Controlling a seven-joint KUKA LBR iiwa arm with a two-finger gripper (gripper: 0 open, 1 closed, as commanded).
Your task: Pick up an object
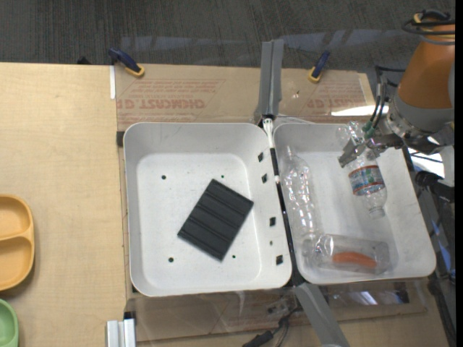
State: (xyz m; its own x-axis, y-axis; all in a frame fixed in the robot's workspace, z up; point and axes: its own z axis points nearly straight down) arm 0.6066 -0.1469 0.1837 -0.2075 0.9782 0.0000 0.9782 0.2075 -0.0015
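1. Nearest the camera, at 6 o'clock in the right bin [423, 259], lies a clear container with something orange inside [347, 255], on its side against the front wall
2. Gripper [359, 152] hangs at 1 o'clock of that bin, at the upper end of a small water bottle [367, 183]; the bottle hangs tilted, cap end down, labelled body free. Whether the fingers are apart or closed on it I cannot tell: clear plastic and glare blur the contact
3. Judgement: bottle is the pick target, taken from its base end
4. A crumpled clear bottle [299, 194] lies along the bin's 9 o'clock wall
5. Left bin [137, 194] holds a black ribbed slab [215, 218], skewed
6. Bins sit on cardboard [181, 96] clipped with blue clamps [126, 62]; wooden bench [58, 143], yellow tray [14, 241] at 9 o'clock, dark carpet [181, 13] beyond
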